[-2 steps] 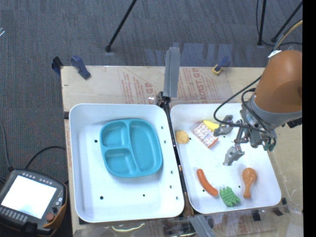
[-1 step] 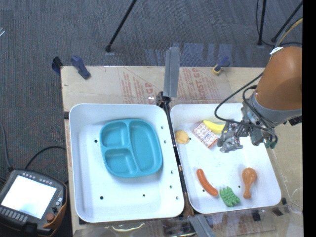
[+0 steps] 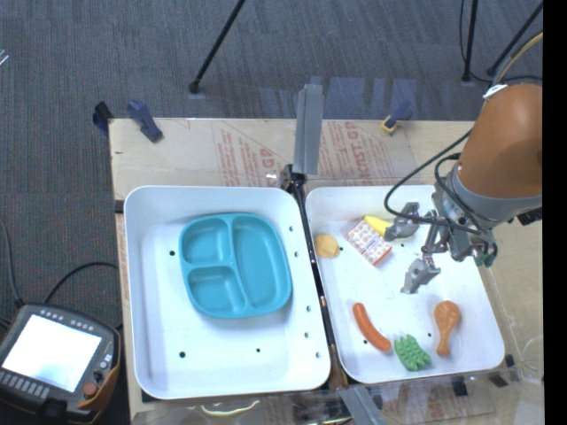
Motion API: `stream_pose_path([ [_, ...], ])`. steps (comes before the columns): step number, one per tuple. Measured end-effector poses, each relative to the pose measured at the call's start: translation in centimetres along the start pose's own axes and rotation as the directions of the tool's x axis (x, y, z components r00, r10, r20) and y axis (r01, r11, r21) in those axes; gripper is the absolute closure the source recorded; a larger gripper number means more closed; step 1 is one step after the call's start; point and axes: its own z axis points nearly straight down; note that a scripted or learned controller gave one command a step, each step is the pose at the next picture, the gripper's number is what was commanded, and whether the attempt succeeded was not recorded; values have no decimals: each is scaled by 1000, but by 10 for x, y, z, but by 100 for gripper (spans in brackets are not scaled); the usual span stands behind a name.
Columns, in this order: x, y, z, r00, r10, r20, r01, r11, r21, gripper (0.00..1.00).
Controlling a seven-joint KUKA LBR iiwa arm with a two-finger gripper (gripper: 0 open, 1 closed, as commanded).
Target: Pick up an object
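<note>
I reach in from the right edge of the frame, my grey arm and its orange band filling the upper right, and my gripper [image 3: 414, 253] hangs over the upper middle of the right bin [image 3: 469, 348]. My two fingers stand apart, one fingertip up near the yellow piece and the other lower down over bare white floor, and nothing sits between them. The things I could pick up all lie in this right bin. A red-and-white checked packet [image 3: 368, 241] lies tilted in the upper left part of the bin, just left of my upper finger, and a small yellow piece [image 3: 376, 224] touches its upper right corner. A pale orange round item [image 3: 327, 246] rests against the bin's left wall, near the packet but apart from it. Toward the bottom of the bin, a red sausage [image 3: 372, 327] lies at a slant, a green ridged item [image 3: 411, 352] sits just to its lower right, and a brown drumstick [image 3: 446, 324] lies on the right side with its thick end uppermost. These three are well below my fingers. In the left bin [image 3: 151, 326], left of centre in the frame, a blue divided plate [image 3: 236, 265] with three compartments lies flat. Both bins rest on a bench [image 3: 213, 153] of pale board with red printing. At the lower left corner of the frame sits a control pendant [image 3: 55, 361] with a lit screen.
</note>
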Motion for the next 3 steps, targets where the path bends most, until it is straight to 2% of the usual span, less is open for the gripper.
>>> stream_pose_path([
  [1, 11, 6, 131, 1000, -24, -17, 24, 1000, -3, 0],
  [2, -26, 16, 130, 950, 312, -1, -312, 950, 1, 0],
  [3, -79, 3, 130, 792, 610, 1, -610, 792, 1, 0],
])
